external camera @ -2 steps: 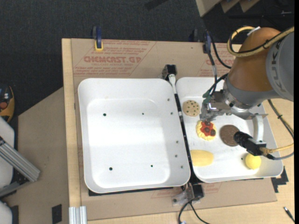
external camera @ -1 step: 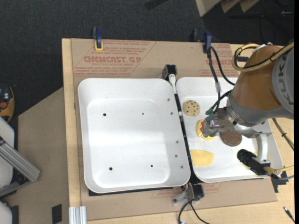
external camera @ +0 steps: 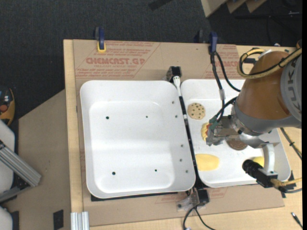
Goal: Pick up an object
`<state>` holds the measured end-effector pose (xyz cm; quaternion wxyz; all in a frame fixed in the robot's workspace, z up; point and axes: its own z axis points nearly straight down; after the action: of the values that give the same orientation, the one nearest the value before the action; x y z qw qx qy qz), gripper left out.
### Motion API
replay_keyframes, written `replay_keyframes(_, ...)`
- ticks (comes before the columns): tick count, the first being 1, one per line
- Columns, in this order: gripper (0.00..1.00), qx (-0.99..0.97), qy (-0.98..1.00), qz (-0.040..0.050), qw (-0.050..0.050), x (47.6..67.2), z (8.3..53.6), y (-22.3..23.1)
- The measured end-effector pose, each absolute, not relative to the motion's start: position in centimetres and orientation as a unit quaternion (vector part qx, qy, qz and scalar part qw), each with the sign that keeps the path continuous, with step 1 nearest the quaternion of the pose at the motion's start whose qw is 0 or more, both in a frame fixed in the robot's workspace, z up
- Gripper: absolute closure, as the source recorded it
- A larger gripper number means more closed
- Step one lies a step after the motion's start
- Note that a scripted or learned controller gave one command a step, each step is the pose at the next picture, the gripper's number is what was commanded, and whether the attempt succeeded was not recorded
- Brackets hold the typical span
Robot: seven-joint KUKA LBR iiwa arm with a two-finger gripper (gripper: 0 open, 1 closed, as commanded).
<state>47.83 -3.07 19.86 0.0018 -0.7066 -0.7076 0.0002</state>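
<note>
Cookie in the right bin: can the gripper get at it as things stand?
Probably yes. The cookie lies flat on open bin floor in the right bin, apart from the yellow piece, and the gripper sits just beside it with nothing between them.

Two white bins sit side by side on the table. In the right bin lie a round cookie and a yellow piece. The arm's hand hangs low between them, beside an orange-yellow item
</note>
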Motion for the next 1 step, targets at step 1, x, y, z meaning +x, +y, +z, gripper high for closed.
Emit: replay_keyframes(1, 1.00, -0.707, -0.707, -0.0004, 0.000, 47.96, 20.83, -3.14)
